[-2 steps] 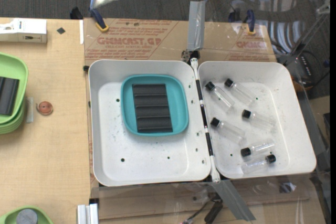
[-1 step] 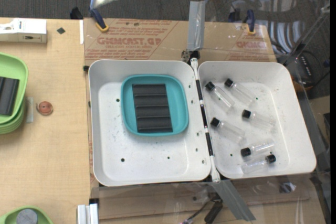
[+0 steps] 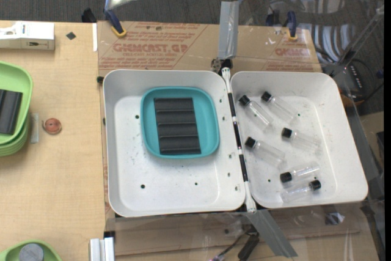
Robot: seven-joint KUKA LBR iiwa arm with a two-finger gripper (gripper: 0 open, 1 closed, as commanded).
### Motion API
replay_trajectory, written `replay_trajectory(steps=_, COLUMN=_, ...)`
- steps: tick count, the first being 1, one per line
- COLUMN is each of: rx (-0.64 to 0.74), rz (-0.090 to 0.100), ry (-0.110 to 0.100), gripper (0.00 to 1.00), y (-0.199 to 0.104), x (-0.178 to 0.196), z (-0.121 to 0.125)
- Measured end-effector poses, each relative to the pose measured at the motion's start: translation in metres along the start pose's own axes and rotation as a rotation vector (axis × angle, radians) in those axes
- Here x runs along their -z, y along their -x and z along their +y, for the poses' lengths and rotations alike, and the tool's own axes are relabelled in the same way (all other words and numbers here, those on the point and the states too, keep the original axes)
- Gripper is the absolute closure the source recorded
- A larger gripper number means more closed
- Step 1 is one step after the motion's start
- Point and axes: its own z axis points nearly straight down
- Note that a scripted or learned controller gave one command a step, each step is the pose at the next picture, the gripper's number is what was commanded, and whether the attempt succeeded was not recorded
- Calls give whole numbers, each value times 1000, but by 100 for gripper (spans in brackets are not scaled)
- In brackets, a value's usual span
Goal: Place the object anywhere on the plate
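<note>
Grey strapping (image 3: pixel 272 241) is lying nearest the lens, below and to the right of the teal plate (image 3: pixel 209 122), and judging by where it sits it is bracing the seam where the two bins are meeting. Whether the hand is released or clenched I cannot tell, so nothing is being counted as grasped. Working outward from the right, the side the arm reaches in from, the right bin (image 3: pixel 333 113) is sitting just right of the plate's own bin. It is holding the task's things: several clear vials (image 3: pixel 298 174) with black caps, lying on their sides and scattered apart. That is probably leaving room to come down around any one of them. Two are lying close together at the corner farthest from the plate toward the lens, and those are looking the hardest to separate. None of the vials is touching the plate, so the placing is not yet done. The plate is resting flat in the left bin (image 3: pixel 122 156), toward its far half, and a dark ribbed insert (image 3: pixel 177 125) is covering its middle. A round vial is likely to settle in those grooves rather than roll off. Beyond the plate, printed cardboard (image 3: pixel 159 46) is being pinned by a yellow clamp (image 3: pixel 115 26). Well left of the plate, green dishes (image 3: pixel 15 110) and a small reddish disc (image 3: pixel 52 126) are sitting on the wooden counter (image 3: pixel 61 192).
</note>
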Motion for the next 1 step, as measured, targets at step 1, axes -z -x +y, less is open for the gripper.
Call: replay_trajectory(steps=1, rx=-133, rz=1, ry=0, gripper=0, y=-1, x=1, z=1)
